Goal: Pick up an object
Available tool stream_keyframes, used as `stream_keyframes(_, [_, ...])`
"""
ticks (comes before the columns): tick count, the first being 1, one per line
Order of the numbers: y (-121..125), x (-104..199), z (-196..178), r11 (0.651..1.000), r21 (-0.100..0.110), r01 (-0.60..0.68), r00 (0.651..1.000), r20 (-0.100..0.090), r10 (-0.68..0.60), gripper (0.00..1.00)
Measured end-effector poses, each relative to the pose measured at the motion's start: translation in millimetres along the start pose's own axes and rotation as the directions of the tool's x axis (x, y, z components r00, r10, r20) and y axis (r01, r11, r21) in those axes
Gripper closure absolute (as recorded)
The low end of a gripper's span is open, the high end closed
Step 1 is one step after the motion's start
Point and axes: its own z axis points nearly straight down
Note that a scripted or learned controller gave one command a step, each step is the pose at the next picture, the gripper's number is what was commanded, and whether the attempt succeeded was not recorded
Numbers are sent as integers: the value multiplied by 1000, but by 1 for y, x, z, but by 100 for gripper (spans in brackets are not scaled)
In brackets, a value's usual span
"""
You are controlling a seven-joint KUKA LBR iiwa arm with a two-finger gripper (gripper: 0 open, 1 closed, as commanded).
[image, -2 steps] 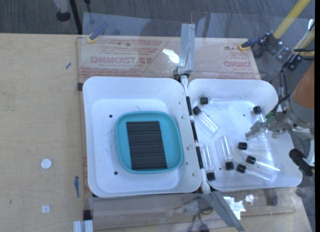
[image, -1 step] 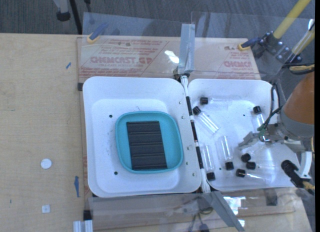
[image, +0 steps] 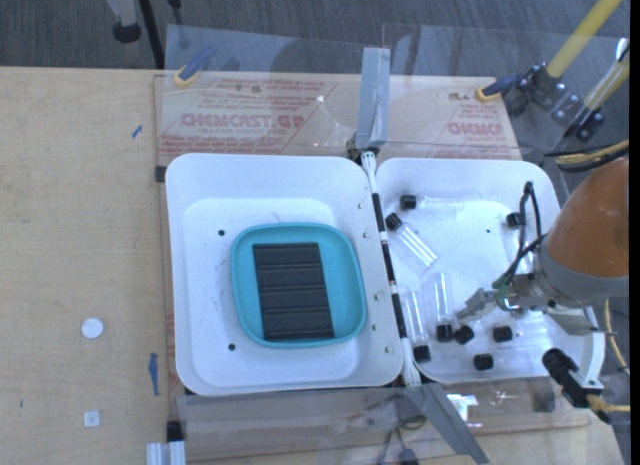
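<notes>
Two bins: left bin (image: 190, 253) holds a teal tray (image: 245, 253) with a black block (image: 292, 291). Right bin (image: 460, 178) holds clear tubes (image: 412, 246). I can't tell the gripper's (image: 478, 303) state.

left bin (image: 200, 193): teal tray (image: 345, 298) with its dark ridged insert (image: 292, 291) fills the centre, bare floor along the rim. right bin (image: 470, 178): clear tubes (image: 412, 248) and black caps (image: 452, 333) scattered, upper middle open.
</notes>
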Motion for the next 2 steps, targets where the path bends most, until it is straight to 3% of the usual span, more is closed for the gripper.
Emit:
stream_keyframes(1, [63,-43,8,1000,-9,-3,1000,4,3,0])
stream_keyframes(2, [28,29,6,1000,-2,22,1000,1,-22,0])
